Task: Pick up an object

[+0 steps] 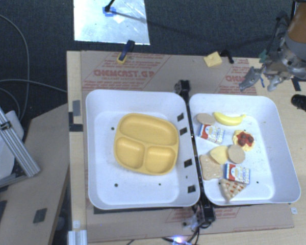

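Note:
My gripper (pixel 260 80) hangs above the bench just beyond the far right corner of the right bin (pixel 280 137). It is open, and nothing sits between its fingers. Inside that bin lie several toy foods: a banana (pixel 228 118), a brown disc (pixel 204 119), a small carton (pixel 211 132), a round pizza piece (pixel 244 139), a cheese wedge (pixel 219 153), a bread slice (pixel 210 167), a second carton (pixel 236 173) and a pizza slice (pixel 231 189). A yellow compartment tray (pixel 145 143) rests in the left bin (pixel 99 116).
A yellow block (pixel 212 59) lies on the cardboard behind the bins. A small blue and yellow tool (pixel 126 51) sits near a shiny metal sheet (pixel 111 13). A black clamp (pixel 183 87) joins the bins at the back. An aluminium frame (pixel 10 137) stands at the left.

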Tool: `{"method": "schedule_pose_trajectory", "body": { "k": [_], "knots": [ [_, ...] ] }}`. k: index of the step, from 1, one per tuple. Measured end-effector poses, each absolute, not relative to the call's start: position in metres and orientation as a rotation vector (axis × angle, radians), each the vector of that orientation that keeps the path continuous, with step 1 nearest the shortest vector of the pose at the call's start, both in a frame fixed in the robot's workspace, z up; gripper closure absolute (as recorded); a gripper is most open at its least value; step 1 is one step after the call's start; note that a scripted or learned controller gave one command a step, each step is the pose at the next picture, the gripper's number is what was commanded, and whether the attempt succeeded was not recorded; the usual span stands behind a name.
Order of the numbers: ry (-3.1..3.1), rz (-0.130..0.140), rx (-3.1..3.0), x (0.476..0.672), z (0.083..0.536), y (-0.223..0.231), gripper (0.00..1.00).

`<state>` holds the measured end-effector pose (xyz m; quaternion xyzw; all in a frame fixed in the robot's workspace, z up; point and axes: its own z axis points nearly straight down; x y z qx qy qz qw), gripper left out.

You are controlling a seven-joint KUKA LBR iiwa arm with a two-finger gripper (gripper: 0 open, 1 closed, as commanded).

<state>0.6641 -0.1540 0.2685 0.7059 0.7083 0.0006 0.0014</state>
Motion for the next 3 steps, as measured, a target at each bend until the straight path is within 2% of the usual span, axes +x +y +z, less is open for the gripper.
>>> {"method": "schedule_pose_trajectory", "body": {
  "k": [1, 2, 3],
  "knots": [
    [2.223, -0.005, 2.225, 0.636, 0.077, -0.177, 0.0],
    [2.22, -0.002, 2.223, 0.594, 0.084, -0.208, 0.0],
    [2.217, 0.008, 2.213, 0.599, 0.098, -0.207, 1.0]
  ]
}}
